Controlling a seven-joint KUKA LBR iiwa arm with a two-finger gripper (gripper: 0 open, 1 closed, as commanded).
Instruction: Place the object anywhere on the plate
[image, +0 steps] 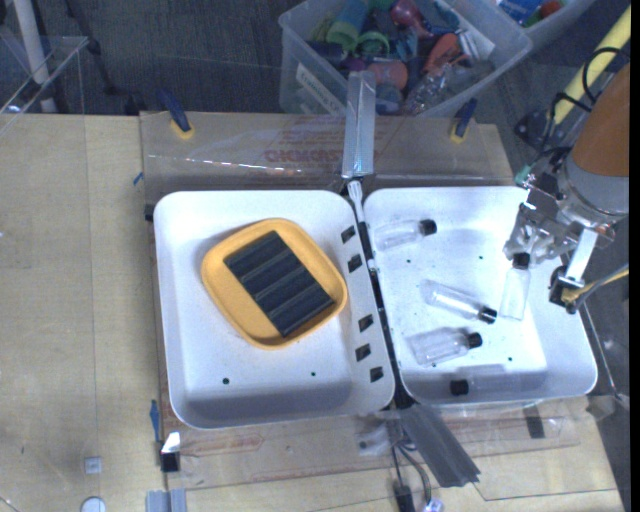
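A pale wooden desk (70, 300) carries two shallow white bins side by side, with a clear plastic sheet taped down under their far edge; faint reddish lettering on that sheet is too blurred to read. Beyond the desk stands a clear tub (400, 50) full of mixed coloured toys against a dark background. The left bin (190, 390) holds a yellow plate (222, 275) with a dark ribbed slab (280, 283) lying on it at a slant. A divider (368, 300) with small black clips separates it from the right bin (560, 370). In the right bin lie three clear bottles with black caps: one at the far left (405, 232), one near the middle (458, 300), and one nearer the front (440, 345). The pincer (522, 262) hangs over the right part of this bin, and a fourth clear bottle (514, 290) appears gripped by its dark cap between the fingers, hanging upright, its lower end low over the bin floor; I cannot tell if it touches. That bottle is well apart from the plate, across the divider. No label on any bottle can be read.
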